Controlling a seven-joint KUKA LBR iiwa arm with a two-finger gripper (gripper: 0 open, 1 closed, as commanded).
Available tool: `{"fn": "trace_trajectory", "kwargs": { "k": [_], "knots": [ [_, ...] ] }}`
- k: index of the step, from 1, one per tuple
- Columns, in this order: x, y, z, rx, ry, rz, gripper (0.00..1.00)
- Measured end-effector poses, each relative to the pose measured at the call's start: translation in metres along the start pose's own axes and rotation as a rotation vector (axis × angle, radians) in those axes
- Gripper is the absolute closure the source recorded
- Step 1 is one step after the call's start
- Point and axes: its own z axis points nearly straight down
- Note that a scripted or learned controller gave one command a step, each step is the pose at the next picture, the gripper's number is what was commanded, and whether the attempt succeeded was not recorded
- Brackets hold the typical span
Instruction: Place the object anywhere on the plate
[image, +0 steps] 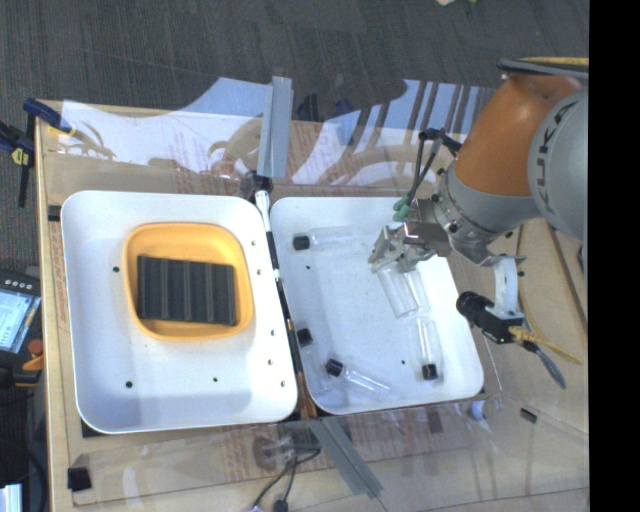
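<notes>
**Arm over the right bin, vials below**

The metal two-finger pincer (400, 250) hangs over the right white bin (455, 215); whether it is open or closed, I cannot tell. Just beneath lies a clear plastic vial (405, 295). More black-capped clear vials (427, 345) lie scattered nearby. The yellow plate (188, 240), bearing a dark ribbed insert (188, 290), sits in the left white bin (100, 380). Letters "KU" show on the grey arm (545, 160).

Plate (187, 245) in left bin (90, 380) — tubes (352, 378) scattered in right bin (340, 225).
</notes>
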Motion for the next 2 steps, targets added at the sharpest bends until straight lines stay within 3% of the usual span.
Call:
{"fn": "trace_trajectory", "kwargs": {
  "k": [1,2],
  "knots": [
    [0.016,0.073,0.040,0.002,0.000,-0.078,1.00],
    [0.042,0.103,0.047,-0.003,-0.001,-0.362,1.00]
  ]
}}
